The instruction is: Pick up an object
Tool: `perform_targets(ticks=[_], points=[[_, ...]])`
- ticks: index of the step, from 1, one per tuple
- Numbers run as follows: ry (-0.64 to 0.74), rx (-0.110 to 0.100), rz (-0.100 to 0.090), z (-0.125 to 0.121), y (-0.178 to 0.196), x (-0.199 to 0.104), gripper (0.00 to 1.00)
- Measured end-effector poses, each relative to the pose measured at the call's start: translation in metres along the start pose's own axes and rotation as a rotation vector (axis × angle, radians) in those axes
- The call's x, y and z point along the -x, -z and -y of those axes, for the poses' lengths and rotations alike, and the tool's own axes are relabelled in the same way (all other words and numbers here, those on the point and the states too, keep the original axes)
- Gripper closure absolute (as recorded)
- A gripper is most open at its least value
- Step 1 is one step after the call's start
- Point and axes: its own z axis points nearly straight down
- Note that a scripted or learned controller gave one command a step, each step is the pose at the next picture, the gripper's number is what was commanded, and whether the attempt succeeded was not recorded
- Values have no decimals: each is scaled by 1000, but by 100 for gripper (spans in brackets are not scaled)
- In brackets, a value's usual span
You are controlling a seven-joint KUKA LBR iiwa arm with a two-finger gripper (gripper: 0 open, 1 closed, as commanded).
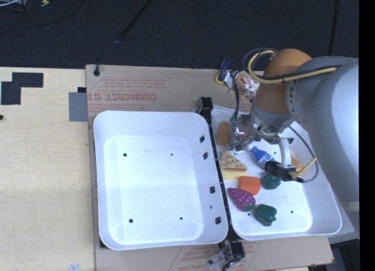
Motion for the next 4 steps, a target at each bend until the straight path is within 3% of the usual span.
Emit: perform_targets(ticks=[4], points=[[2,1,1,0,0,1,100]])
